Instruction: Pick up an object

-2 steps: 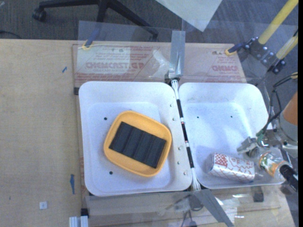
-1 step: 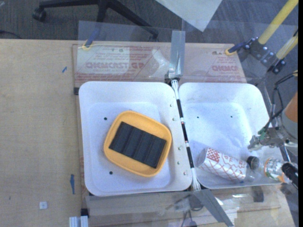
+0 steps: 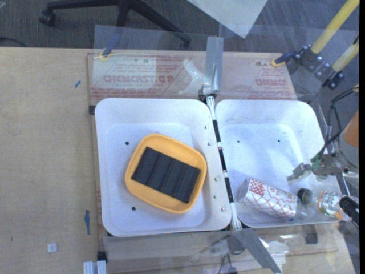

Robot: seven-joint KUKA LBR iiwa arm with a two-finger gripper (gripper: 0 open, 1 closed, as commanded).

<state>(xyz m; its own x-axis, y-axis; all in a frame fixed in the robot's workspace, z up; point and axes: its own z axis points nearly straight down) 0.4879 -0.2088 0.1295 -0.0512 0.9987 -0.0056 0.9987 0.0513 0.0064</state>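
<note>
Camera view from above, at a slant, takes in a tan bench (image 3: 40, 153) bearing two shallow white bins side by side. A strip of cardboard with faded red printing (image 3: 134, 76) lies flat behind them, and the legs of a black office chair (image 3: 122, 7) show on the dark floor beyond the bench.

Left bin (image 3: 108, 124) holds one thing: a yellow tray with rounded corners (image 3: 166, 172), lying flat near the middle and turned a little askew. Its inner face is covered by a dark, ribbed panel, so that the yellow shows as a rim all round.

Right bin (image 3: 262, 124) holds a paper cup with a red and white pattern (image 3: 268, 197), lying on its side near the front wall, its open mouth toward the left bin. Just to the right of the cup, at the bin's front right corner, lies a clear plastic bottle (image 3: 326, 203), also on its side, with its dark cap pointing toward the cup. Cup and bottle lie close together; whether they touch cannot be told.

Gripper (image 3: 308, 171) reaches in from the right edge, over the right side of the right bin, a little behind the cup and the bottle. Its metal fingers (image 3: 296, 173) point leftward. Nothing is seen between them, and whether they stand apart or together cannot be told at this size. Part of the arm's orange band (image 3: 353, 136) shows at the right edge, above it.
</note>
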